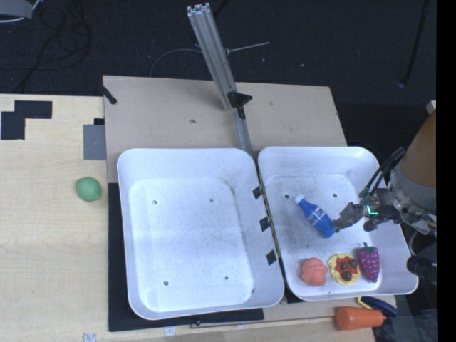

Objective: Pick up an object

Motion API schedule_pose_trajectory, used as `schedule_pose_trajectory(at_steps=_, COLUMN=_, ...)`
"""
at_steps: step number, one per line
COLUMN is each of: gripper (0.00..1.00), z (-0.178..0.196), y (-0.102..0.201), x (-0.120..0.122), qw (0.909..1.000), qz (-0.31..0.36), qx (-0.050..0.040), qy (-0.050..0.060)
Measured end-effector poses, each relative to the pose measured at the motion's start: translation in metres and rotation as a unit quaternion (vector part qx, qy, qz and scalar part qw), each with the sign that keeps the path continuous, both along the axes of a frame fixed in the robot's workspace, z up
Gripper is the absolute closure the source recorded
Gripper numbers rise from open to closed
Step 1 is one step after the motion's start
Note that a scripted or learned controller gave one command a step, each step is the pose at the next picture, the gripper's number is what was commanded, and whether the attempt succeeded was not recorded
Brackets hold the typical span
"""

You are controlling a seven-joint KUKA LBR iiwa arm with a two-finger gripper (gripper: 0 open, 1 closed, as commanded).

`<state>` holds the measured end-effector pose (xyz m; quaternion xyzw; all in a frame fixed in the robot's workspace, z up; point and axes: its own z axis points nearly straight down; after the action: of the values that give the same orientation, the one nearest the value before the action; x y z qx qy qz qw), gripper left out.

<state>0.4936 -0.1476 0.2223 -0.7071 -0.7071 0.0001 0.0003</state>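
Pincer (354,217) beside blue bottle (315,216), above grapes (368,261) and tart (344,268).

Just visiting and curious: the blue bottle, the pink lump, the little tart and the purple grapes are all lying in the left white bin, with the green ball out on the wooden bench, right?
Not quite. The camera view shows the blue bottle, pink lump, tart and grapes in the right bin, not the left one. The green ball does sit out on the wooden bench.
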Motion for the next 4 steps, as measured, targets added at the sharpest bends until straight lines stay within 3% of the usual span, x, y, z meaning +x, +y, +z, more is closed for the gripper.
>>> schedule_pose_trajectory(at_steps=1, gripper=0.0, z=0.0, y=0.0, x=0.0, qw=1.0, qz=0.0, qx=0.0, qy=0.0)
schedule_pose_trajectory(at_steps=4, gripper=0.0, z=-0.131, y=0.004, x=0.009, qw=1.0, qz=0.0, qx=-0.0002, qy=0.0)
